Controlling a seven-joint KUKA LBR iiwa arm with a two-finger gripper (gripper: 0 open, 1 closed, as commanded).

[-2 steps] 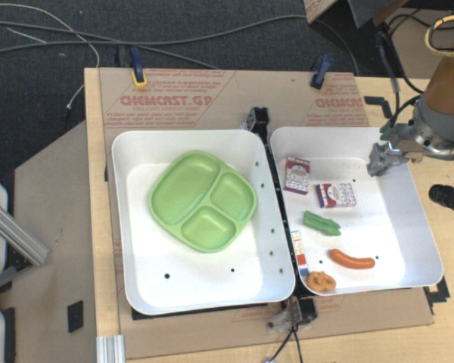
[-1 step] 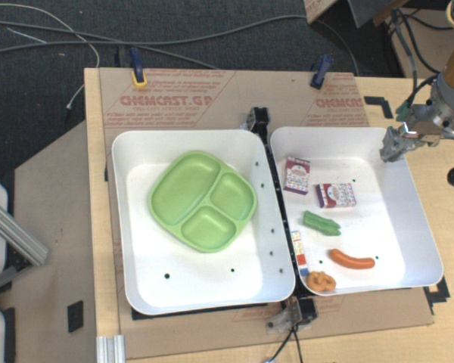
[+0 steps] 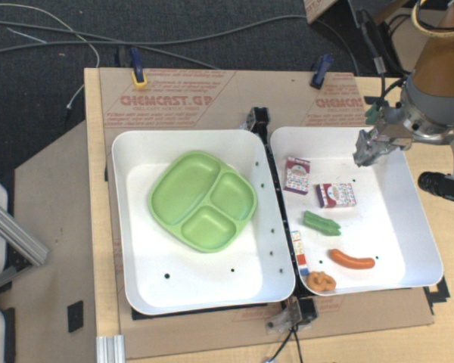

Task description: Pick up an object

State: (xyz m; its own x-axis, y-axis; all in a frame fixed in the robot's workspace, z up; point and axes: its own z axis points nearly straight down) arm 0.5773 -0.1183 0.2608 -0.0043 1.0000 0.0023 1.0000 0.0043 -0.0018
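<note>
The right bin [image 3: 408, 225] holds several small items: a pink-and-white carton [image 3: 296, 175], a small boxed pack [image 3: 336, 195], a green pepper-like piece [image 3: 321, 223], an orange sausage [image 3: 352, 260], a pretzel-like snack [image 3: 321, 281] and a narrow striped packet [image 3: 296, 249] against the left wall. My gripper [image 3: 365, 151] hangs over the bin's back right part, above and to the right of the boxed pack. Nothing shows between its fingers.
The left bin [image 3: 136, 278] holds a green divided plate [image 3: 203, 200]. Blue clamps [image 3: 138, 70] [image 3: 321, 70] grip the cardboard backing at the rear. A black divider [image 3: 272, 195] runs between the bins. Cables lie on the dark floor at the back left.
</note>
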